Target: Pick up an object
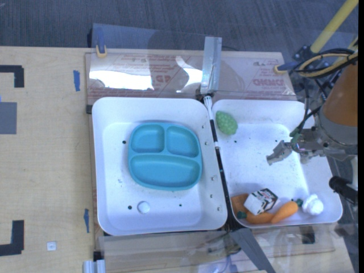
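The right bin [250,138] holds a green knobbly ball [226,123] near its back left corner. Along its front edge lie an orange carrot-shaped toy [284,210], a small black-and-white carton [262,201] on another orange piece [242,202], and a white round object [312,205]. My gripper [280,152] hangs over the right middle of this bin, its grey fingers pointing left, well apart from the objects. Nothing shows between them.
The left bin [108,152] bears a blue divided plate [165,155] and a small white disc [143,207] near its front. A clear plastic wall [187,73] stands behind both bins. Cables and a yellow pole [335,21] crowd the right rear.
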